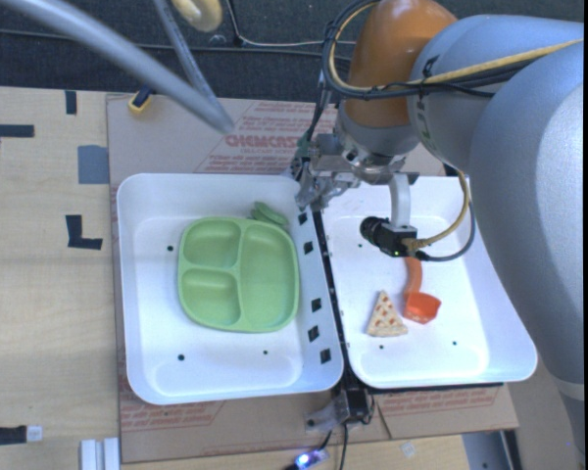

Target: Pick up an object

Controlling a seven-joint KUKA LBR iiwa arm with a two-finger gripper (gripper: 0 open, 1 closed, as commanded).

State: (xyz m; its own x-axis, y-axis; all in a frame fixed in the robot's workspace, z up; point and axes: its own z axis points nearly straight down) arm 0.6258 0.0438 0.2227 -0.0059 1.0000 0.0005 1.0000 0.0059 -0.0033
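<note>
My gripper [312, 192] hangs over the far end of the wall between the two bins, below the orange wrist band. A green divided plate [239, 273] lies in the left bin [147, 292]. A small green piece [269, 213] pokes out at the plate's far right edge, just left of the gripper. In the right bin [480, 341] lie a pizza-slice toy [384, 315] and an orange-red piece [418, 300] side by side. I see nothing between the gripper and these objects.
A black fitting on a yellow cable [384, 235] hangs from the arm over the right bin. The big grey arm covers that bin's right side. Both bins stand on a cardboard sheet [265, 130] on the wooden bench.
</note>
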